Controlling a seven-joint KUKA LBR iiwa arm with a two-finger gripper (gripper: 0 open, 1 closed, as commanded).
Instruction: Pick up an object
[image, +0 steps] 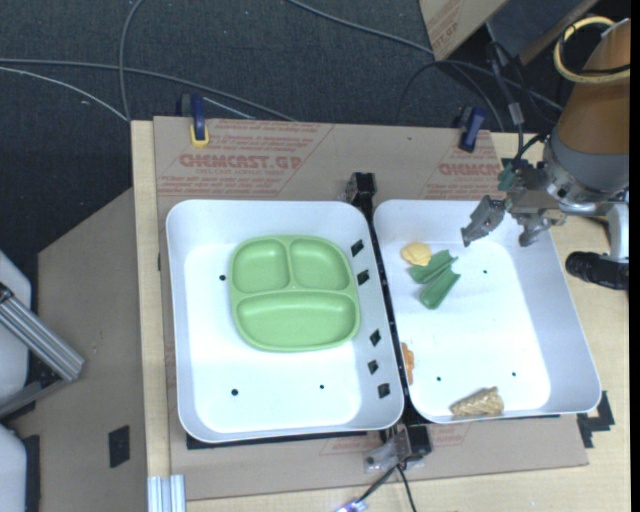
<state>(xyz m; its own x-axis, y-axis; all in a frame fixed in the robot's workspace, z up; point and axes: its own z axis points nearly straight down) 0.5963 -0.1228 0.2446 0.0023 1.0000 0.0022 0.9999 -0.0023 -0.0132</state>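
A: Two fingers of the end effector (505, 228) stand spread apart, nothing between them, hovering over the upper part of the right bin (560, 300).

B: Nearest items?

A: Green bean-like toy (437, 280) lies just left and below the fingers, touching a small yellow piece (417, 254) at its upper end. Tan crumbly piece (476, 403) sits near the bin's lower rim, well apart. Small orange piece (407, 357) at the left wall.

B: Left bin (200, 390)?

A: Green divided plate (294, 293), three compartments, lying flat. Both bins rest on a worktop (300, 150) covered in printed cardboard.
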